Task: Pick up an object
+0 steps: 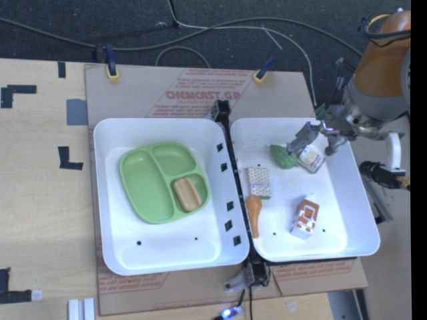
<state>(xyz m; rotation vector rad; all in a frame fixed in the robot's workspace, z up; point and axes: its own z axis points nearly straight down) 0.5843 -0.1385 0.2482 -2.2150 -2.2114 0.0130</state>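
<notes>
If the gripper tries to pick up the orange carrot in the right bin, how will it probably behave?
The carrot looks like a stiff toy, so it probably will not flop. Its long, tapered shape may roll or pivot if pushed from the side. It lies close to the bin's left wall and touches the patterned packet, so closing on it may be awkward.

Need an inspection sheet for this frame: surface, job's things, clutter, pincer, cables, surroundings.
Surface: two white bins, left bin, right bin, on cardboard.
Job's things: green toy, small jar, patterned packet, carrot, red-white carton, all in the right bin.
Clutter: green divided plate holding a bread roll, left bin.
Pincer: pincer over jar and green toy; grip unclear.
Cables: cables behind bench.
Surroundings: two clamps on the cardboard edge.
</notes>
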